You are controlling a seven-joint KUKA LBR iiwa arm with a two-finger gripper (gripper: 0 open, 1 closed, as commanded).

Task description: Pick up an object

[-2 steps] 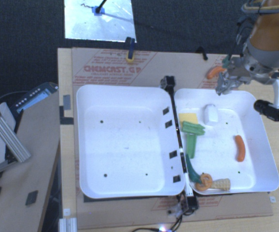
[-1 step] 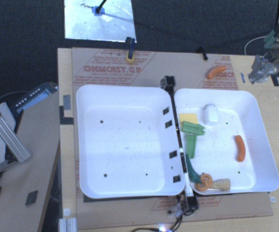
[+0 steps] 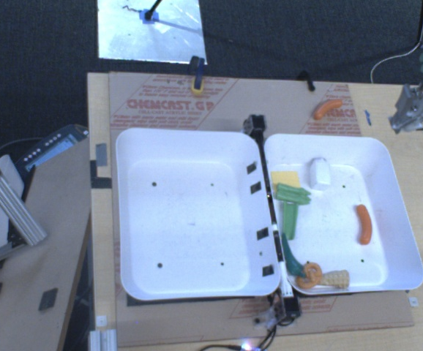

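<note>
Objects for picking lie in the right bin (image 3: 398, 189), in the right half of the frame. A green tool-shaped toy (image 3: 290, 207) sits against the bin's left wall, its head near the upper middle and its handle running down toward the lower edge. A yellow flat piece (image 3: 285, 177) lies just above it, touching or partly under the green head. A small white rounded object (image 3: 319, 172) rests just to the right of the yellow piece, hard to tell apart from the bin floor. An orange sausage-shaped piece (image 3: 364, 224) lies well apart from these, toward the bin's right side, pointing up and down. At the lower left corner of this bin an orange ring (image 3: 312, 273) touches a tan ridged cone (image 3: 335, 278), and the green handle ends beside the ring.

The left bin (image 3: 189, 210) stands alongside, joined to the right one by a dark divider with clips. A second orange sausage (image 3: 328, 108) lies outside the bins on the cardboard sheet (image 3: 171, 104), above the right bin. A yellow and blue clamp (image 3: 197, 75) sits at the sheet's upper edge.

The gripper (image 3: 409, 119) hangs at the right edge of the frame, above and outside the right bin's upper right corner, well apart from every object. Whether it is released or clenched I cannot tell; nothing is visible in it.
</note>
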